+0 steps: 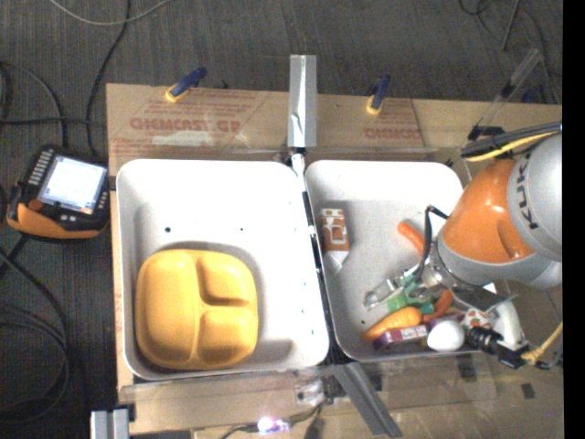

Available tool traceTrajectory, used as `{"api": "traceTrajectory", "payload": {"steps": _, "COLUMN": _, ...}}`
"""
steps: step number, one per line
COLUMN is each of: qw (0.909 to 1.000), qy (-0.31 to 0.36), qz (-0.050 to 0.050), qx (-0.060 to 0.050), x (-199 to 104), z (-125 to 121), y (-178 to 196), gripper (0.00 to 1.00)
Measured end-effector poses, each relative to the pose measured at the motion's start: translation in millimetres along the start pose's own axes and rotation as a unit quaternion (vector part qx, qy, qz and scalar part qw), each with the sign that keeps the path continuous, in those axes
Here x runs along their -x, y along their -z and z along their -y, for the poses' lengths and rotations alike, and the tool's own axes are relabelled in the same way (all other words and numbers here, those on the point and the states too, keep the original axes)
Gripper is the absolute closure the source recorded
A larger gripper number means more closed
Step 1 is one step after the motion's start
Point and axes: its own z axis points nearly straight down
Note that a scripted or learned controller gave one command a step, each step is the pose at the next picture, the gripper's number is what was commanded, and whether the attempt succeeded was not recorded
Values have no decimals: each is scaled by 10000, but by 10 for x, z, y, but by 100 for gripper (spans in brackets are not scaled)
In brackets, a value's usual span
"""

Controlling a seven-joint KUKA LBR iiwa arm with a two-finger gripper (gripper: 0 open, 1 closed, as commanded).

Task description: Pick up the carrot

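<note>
- Arm (498, 222) is in from the right, grey with the orange band, bent low over the right bin (384, 176).
- Gripper (399, 291) sits at the near part of that bin, metal fingers angled toward the left; I read it as hovering among the clutter.
- Can't tell from my feed whether the pincer is released or clenched; too small and cluttered.
- Carrot (398, 321) lies in the right bin near its front wall, orange, tip pointing left, just below the gripper. I see nothing between the fingers, so no grasp confirmed.
- Purple packet (399, 338) is touching the carrot on its near side; white egg-like object (445, 337) just right of that.
- Small brown carton (335, 229) stands by the right bin's left wall, well apart from the carrot.
- Another orange piece (410, 236) lies next to the arm's wrist.
- Left bin (183, 181) holds a yellow sectioned tray (196, 307) in its near half.
- Teach pendant (60, 193) sits off the bench at left.
</note>
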Motion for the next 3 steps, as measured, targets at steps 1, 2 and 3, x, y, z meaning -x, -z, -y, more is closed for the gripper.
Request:
{"api": "traceTrajectory", "payload": {"steps": 1, "qw": 9994, "qy": -337, "qz": -7, "qx": 1, "x": -320, "z": -98, "y": 2, "gripper": 0}}
{"api": "traceTrajectory", "payload": {"steps": 2, "qw": 9924, "qy": 1229, "qz": -40, "qx": -9, "x": 147, "z": 52, "y": -4, "gripper": 0}}
{"api": "traceTrajectory", "payload": {"steps": 3, "qw": 9930, "qy": 1177, "qz": -91, "qx": -68, "x": -386, "z": -67, "y": 126, "gripper": 0}}
